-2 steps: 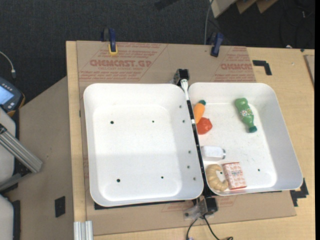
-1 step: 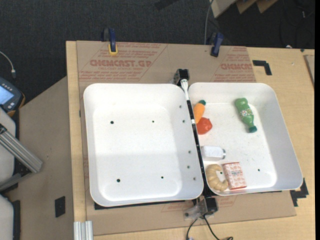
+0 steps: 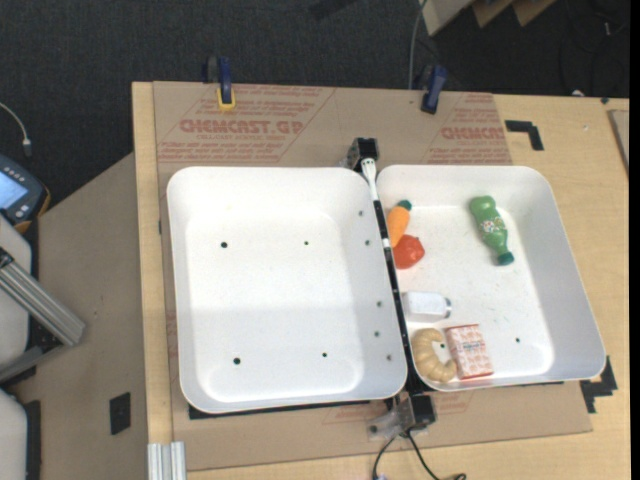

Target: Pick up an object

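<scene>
The right bin (image 3: 560, 268) holds several small objects. A green bottle (image 3: 491, 229) lies toward its far side. An orange carrot (image 3: 398, 222) and a red piece (image 3: 408, 253) sit against the bin's left wall. Nearer the front lie a small white block (image 3: 426, 305), a tan pastry (image 3: 432, 356) and a red-and-white carton (image 3: 468, 352), the last two touching.
The left bin (image 3: 270, 278) lies beside the right one, their rims meeting along a dark strip (image 3: 385, 268). Both rest on a cardboard sheet (image 3: 300, 118) held by two clamps (image 3: 222, 80) at the far edge. A cable (image 3: 400, 448) runs out at the front.
</scene>
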`<state>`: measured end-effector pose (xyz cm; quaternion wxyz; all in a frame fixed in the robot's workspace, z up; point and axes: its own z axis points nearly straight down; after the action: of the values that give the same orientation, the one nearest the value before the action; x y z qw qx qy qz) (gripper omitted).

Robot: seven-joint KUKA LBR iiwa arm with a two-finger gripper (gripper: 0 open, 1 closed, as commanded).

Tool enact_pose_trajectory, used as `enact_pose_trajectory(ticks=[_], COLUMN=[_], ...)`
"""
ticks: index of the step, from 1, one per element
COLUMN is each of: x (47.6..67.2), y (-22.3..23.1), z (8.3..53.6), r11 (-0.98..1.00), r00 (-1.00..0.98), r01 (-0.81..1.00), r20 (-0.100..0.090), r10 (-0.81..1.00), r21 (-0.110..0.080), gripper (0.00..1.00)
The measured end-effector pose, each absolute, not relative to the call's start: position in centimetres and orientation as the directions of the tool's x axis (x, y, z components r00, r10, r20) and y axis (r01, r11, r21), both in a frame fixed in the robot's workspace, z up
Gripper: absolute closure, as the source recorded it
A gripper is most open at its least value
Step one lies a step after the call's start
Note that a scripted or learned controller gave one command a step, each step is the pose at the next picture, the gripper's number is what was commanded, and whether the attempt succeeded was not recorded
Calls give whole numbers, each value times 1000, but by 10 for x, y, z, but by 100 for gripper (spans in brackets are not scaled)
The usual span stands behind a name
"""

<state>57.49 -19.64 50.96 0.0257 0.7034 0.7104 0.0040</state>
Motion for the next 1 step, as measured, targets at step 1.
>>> enact_pose_trajectory(ticks=[1], x=[576], y=[-196], z=[520], r11=[11], r00=[-10], r01=[999], r20=[-34], r10=[999], r21=[47], gripper=[100])
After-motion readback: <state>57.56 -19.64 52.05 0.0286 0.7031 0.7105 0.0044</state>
